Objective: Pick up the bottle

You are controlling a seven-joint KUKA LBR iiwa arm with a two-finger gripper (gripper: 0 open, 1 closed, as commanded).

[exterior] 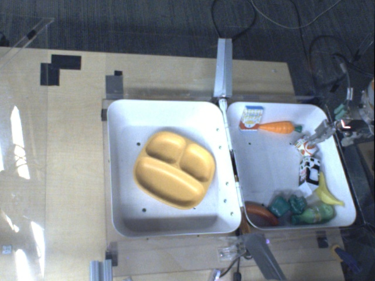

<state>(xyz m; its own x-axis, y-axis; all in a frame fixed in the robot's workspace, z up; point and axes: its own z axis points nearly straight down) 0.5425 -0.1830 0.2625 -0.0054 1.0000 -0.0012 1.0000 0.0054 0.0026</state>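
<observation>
- We log the approach step: gripper [310, 138] low over the right bin [266, 157], beside the bottle [309, 170]; jaw state we cannot tell.
- Next, we judge: centre on the bottle, descend.

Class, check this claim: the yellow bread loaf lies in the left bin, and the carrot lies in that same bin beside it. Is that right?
Not quite. The camera view shows the yellow bread loaf in the left bin, but the carrot lies in the right bin, near its far edge.
</observation>
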